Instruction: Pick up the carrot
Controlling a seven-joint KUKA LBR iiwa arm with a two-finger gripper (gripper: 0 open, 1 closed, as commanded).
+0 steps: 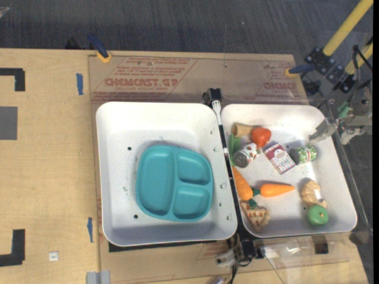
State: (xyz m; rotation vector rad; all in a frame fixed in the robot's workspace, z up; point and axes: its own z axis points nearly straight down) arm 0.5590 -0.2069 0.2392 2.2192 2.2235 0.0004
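Observation:
An orange carrot [276, 189] lies flat in the right bin [343, 185], near its front middle, with its green top pointing left. A second orange carrot-like piece [241, 184] leans along that bin's left wall. My gripper [324, 132] hangs at the right bin's far right rim, well up and to the right of the carrot and apart from it. It sits just right of a green-and-white can [306, 154]. Nothing is seen held in it.
The left bin [112, 158] holds a teal divided plate [174, 182]. Around the carrot lie a red carton [278, 158], a small can [246, 155], a red fruit [260, 136], a bread piece [310, 190], a green apple [318, 216] and a pizza slice [256, 216].

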